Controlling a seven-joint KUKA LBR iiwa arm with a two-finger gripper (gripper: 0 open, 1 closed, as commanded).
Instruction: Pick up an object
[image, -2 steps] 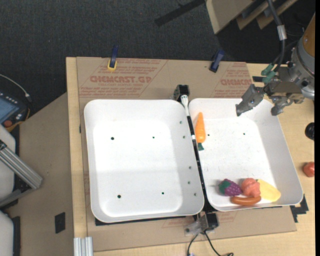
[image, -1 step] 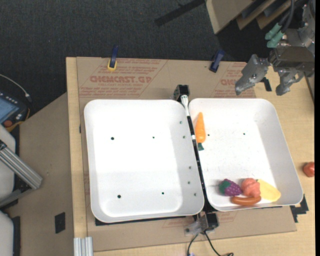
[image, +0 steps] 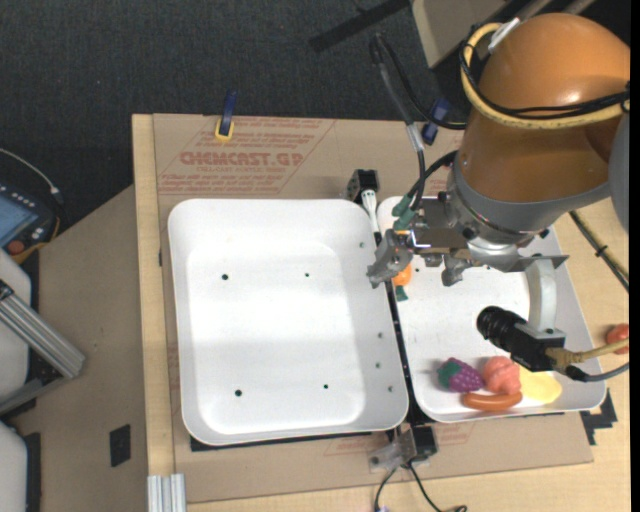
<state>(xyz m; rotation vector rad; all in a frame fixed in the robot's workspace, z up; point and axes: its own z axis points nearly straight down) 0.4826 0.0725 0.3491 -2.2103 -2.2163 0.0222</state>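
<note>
Left bin (image: 270, 300): whole floor bare, room to come down anywhere. Right bin (image: 435, 325): arm (image: 540, 110) hangs over far half, blocks it. Near edge crowded w/ purple grapes (image: 461, 376), pink lump (image: 503, 372), orange stick (image: 490, 401), yellow piece (image: 545, 390). Bare patch btwn arm & pile.

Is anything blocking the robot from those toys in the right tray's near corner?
Nothing visible does. The gripper hangs by the left wall of the right bin, close to a small orange thing; bare white floor runs from there to the toy pile.
</note>
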